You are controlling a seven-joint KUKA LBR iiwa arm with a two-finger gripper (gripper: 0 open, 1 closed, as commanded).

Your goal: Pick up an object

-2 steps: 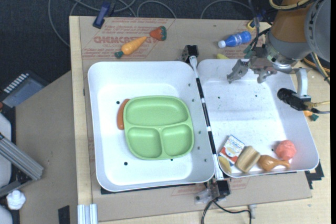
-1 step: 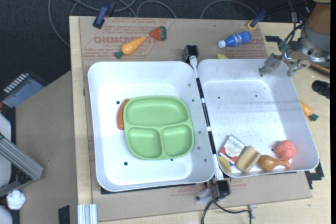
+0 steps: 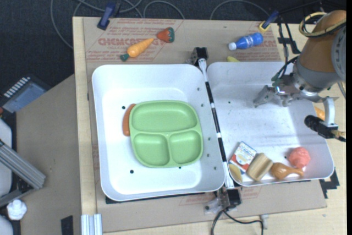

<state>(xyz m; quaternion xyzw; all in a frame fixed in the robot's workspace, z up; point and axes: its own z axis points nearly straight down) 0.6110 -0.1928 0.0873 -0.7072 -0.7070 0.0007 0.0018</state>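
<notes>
My gripper hangs over the upper middle of the right bin, fingers spread and open with nothing between them, above bare bin floor. Along that bin's front edge lie a white and red packet, a tan roll, a brown-orange piece and a pink ball. These objects sit well below and to the right of the gripper. The left bin holds a green divided plate with a red-orange item poking out under its left rim.
Behind the bins on the bench lie a toy carrot, a red strawberry-like toy and a blue and white bottle. A black clamp joins the bins at the back. The arm's orange band overhangs the right bin's right side.
</notes>
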